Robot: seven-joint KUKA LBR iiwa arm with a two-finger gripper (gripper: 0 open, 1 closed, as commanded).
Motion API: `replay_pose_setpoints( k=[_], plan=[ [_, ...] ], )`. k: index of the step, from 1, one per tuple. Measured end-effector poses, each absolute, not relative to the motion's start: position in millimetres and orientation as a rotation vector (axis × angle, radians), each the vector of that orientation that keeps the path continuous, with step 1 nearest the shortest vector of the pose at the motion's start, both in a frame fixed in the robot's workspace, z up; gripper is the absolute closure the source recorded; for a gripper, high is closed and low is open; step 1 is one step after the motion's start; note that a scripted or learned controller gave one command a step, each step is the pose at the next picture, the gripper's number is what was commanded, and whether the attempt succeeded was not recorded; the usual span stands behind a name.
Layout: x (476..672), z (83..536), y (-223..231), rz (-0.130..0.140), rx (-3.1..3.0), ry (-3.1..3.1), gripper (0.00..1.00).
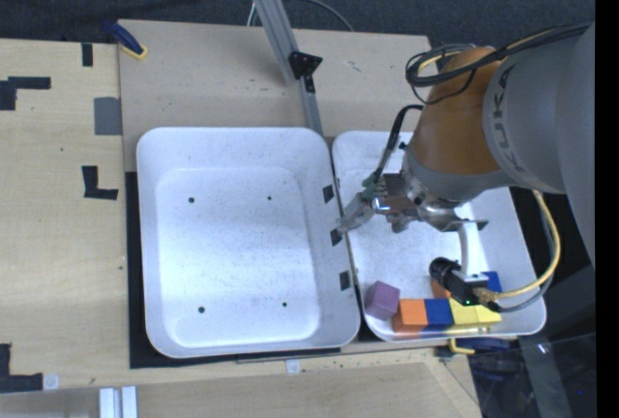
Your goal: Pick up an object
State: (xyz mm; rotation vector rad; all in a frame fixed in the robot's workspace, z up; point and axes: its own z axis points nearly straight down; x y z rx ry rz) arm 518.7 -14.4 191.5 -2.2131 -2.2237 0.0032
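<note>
Along the near edge of the right bin (372, 150) lie a purple block (383, 298), an orange block (413, 313), a blue block (438, 312) and a yellow block (474, 315). My gripper (374, 216) hangs over the left part of that bin, above and apart from the blocks. Its fingers are spread, one finger (350, 218) reaching toward the wall between the bins. Nothing sits between them.
The left bin (232, 242) sits next to the right one, their rims touching. A slanted metal bar (276, 14) crosses the bench behind the bins. My arm's bulk covers the right bin's far right part.
</note>
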Motion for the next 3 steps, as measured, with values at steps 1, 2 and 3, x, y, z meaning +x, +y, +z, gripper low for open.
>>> replay_pose_setpoints(
  k=[1, 2, 3],
  plan=[
    [565.6, 191.6, -32.2, -0.001, -2.22, -2.224, 0.0],
    [550.8, 191.6, -15.5, 0.004, -2.218, -2.222, 0.0],
    [537.5, 191.4, 71.3, 0.0, -2.207, -2.229, 0.0]
  ],
)
